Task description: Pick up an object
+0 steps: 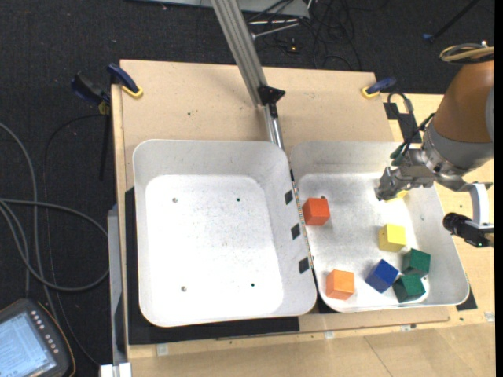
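The right bin (346,171) holds several blocks. An orange-red block (316,210) lies near its left wall and a lighter orange block (340,283) sits near the front. A yellow block (392,236) rests mid-right, with a blue block (383,276) and two green blocks (416,261) (409,288) in the front right corner. My gripper (388,190) hangs over the back right part of this bin, above and behind the yellow block. Something small and yellow shows just beside its tip.
The left bin (157,171) stands beside the right one, with black clips on the shared wall (296,230). A metal pole (244,45) slants in from the top. Blue clamps (122,77) (380,86) grip the bench's back corners.
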Available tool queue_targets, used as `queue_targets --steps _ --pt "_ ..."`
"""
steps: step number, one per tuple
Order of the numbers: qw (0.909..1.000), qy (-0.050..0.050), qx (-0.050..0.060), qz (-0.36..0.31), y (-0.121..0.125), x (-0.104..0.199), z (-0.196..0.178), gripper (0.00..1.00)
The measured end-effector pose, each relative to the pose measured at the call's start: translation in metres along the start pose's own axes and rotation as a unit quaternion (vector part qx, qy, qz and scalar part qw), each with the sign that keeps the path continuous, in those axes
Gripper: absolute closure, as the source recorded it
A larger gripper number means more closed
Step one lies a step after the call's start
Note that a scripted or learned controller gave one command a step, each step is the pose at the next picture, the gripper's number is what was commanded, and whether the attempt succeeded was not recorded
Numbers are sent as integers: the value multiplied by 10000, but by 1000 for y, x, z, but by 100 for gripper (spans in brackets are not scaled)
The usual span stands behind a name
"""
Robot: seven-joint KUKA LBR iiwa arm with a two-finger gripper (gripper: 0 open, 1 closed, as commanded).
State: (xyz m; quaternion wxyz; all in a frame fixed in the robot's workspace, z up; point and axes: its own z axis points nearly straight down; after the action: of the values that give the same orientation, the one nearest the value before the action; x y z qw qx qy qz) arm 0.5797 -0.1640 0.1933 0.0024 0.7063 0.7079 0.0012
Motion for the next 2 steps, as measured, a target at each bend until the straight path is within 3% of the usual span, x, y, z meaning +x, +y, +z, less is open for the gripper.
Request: queue_targets --steps 1,2 --pt "10000 1 3 -1 1 0 -27 100" --pt "10000 17 32 -29 2 57 -19 100"
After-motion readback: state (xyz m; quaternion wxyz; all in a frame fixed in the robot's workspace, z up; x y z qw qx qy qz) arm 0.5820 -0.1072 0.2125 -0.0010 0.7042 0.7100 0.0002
